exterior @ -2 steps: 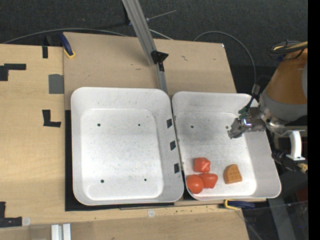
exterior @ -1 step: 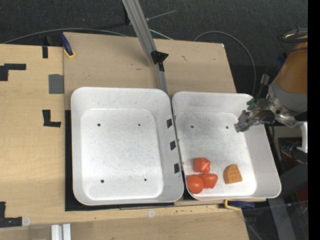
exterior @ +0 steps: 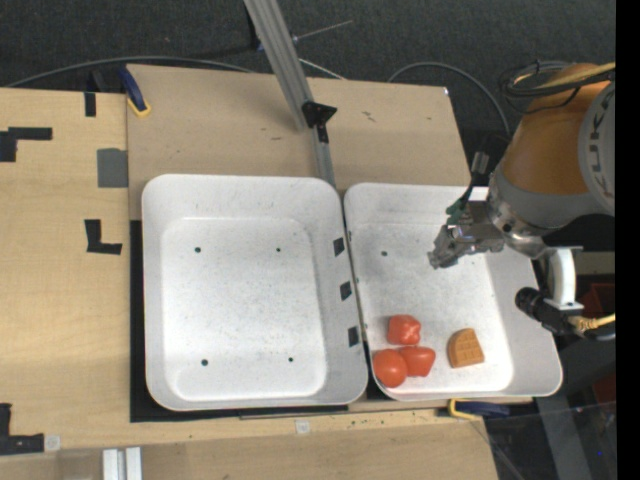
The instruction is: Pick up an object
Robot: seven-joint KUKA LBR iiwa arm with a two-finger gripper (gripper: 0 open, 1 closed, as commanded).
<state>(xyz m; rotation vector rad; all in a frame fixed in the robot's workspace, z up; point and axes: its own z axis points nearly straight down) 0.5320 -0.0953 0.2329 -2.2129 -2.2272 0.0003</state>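
Gripper (exterior: 445, 253), finger state indiscernible, hangs over right bin (exterior: 420, 213); nearest red piece (exterior: 403, 329) lies toward the near rim, slightly left.

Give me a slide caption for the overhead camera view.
Arm's hand hovers over the right bin, which holds three red pieces and a tan block.

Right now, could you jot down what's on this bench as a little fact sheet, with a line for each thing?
left bin: white, shallow
right bin: white, holds all the objects
red objects: three, clustered at the near left corner of the right bin
tan object: just right of the red ones, apart from them
gripper: above the right bin's middle, away from the objects, holding nothing visible
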